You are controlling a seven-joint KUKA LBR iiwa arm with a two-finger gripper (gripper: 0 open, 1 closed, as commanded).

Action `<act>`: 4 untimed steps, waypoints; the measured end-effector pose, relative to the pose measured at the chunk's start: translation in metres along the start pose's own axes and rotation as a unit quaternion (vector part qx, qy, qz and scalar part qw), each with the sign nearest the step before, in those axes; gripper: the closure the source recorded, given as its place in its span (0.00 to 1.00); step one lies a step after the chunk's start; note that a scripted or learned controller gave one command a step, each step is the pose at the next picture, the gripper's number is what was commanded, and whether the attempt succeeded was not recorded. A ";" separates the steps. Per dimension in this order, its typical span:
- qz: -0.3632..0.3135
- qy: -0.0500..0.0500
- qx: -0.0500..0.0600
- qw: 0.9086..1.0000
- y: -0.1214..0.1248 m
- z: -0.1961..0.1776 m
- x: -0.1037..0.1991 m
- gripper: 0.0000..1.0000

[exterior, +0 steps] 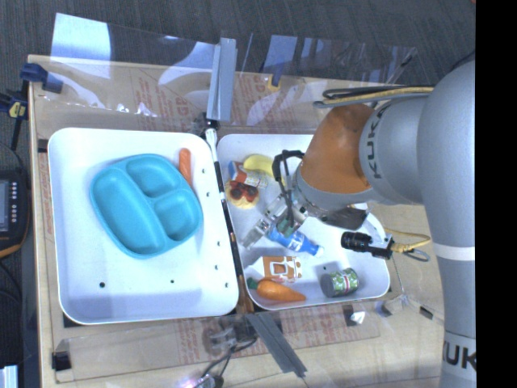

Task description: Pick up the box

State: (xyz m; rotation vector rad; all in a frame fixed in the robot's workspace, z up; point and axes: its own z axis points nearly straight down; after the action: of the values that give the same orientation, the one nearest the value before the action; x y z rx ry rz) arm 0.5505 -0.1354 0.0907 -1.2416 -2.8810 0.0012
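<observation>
Bright, even light; glare on clear panels [266,63], slightly soft

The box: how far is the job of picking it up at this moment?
Done: the arm has reached into the right bin. In hand: the hand is low over a blue bottle, just above the box. Left: the box lies flat on the bin floor beside a carrot, not gripped or lifted.

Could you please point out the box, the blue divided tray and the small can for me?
box [282,268]: camera view, on its printed top face.
blue divided tray [145,204]: camera view, on the ridge between its compartments.
small can [342,282]: camera view, on its labelled side.
</observation>
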 end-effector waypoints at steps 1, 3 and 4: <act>-0.057 -0.003 -0.001 0.998 0.022 -0.002 -0.061 0.00; 0.114 -0.003 0.005 0.993 0.066 -0.004 -0.052 1.00; 0.111 -0.001 0.001 0.994 0.072 -0.002 -0.048 0.00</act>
State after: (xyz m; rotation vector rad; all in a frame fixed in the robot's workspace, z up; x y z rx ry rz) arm 0.6359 -0.1202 0.0921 -1.5539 -2.7275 0.0051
